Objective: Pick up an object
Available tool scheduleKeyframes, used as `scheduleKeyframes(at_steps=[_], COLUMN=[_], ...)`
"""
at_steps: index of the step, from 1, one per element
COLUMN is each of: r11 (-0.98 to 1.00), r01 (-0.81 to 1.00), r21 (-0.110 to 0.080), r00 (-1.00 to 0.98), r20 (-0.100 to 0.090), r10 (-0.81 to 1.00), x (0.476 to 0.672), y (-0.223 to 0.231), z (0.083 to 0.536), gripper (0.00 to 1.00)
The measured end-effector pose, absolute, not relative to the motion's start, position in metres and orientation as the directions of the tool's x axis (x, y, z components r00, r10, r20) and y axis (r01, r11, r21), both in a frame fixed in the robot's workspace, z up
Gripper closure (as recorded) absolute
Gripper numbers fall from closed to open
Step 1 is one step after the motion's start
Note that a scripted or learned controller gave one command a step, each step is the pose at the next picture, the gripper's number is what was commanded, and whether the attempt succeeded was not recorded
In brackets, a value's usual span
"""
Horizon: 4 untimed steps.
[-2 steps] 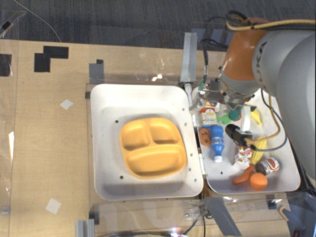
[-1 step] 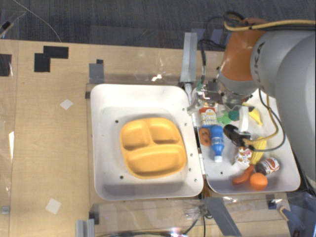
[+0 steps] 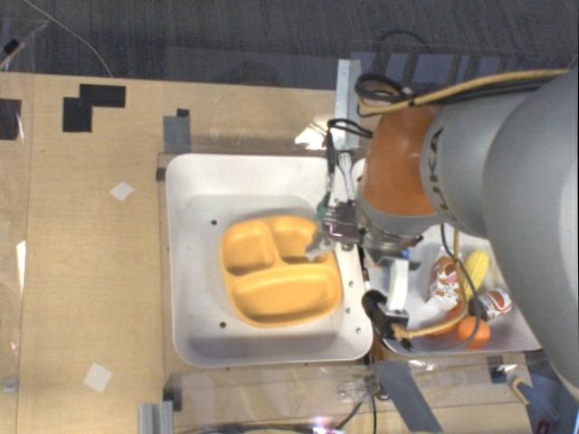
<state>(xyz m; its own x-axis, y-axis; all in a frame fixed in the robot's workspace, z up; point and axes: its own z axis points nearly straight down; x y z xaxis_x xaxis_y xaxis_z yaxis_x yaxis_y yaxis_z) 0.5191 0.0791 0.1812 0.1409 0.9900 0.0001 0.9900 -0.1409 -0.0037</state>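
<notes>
1. Your likeliest target is the yellow divided plate point(image 3: 276, 271). It lies flat in the middle of the left bin point(image 3: 190, 269), with its three compartments facing up.

2. Judge it as moulded plastic: light, stiff and not fragile. It looks smooth and glossy, so expect it to slip if you pinch it loosely.

3. It is wide and shallow, so you will not span it. Take hold at the raised rim or at one of the ridges between compartments, where two fingers can close across a thin wall.

4. The gripper point(image 3: 333, 227) sits at the plate's right edge, close to the bin's right wall. Cables and the wrist hide the tips, so you cannot tell whether it is open or closed, nor whether it touches the plate.

5. A hold on one rim will let the plate tilt and swing as it rises. Lift slowly, and watch that the near side does not catch the bin wall.

6. The right bin point(image 3: 520, 337) holds small items beneath the arm: a corn cob point(image 3: 477, 264), an orange fruit point(image 3: 474, 332) and a printed packet point(image 3: 445, 280). These look fiddlier and are partly hidden.
</notes>
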Motion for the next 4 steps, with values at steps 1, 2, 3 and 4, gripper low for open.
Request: scheduleKeyframes(at_steps=[1, 2, 3, 4], r11=[-0.295, -0.684, -0.626, -0.656], r01=[0.955, 0.729, 0.780, 0.754], r21=[-0.006, -0.005, -0.012, -0.005], r00=[0.295, 0.684, 0.626, 0.656], r20=[-0.004, -0.004, 0.018, -0.002], r10=[0.955, 0.729, 0.779, 0.755], x=[0.486, 0.498, 0.501, 0.487], y=[-0.024, 0.036, -0.006, 0.096], z=[0.181, 0.181, 0.160, 0.181], gripper=[0.00, 0.00, 0.00, 0.00])
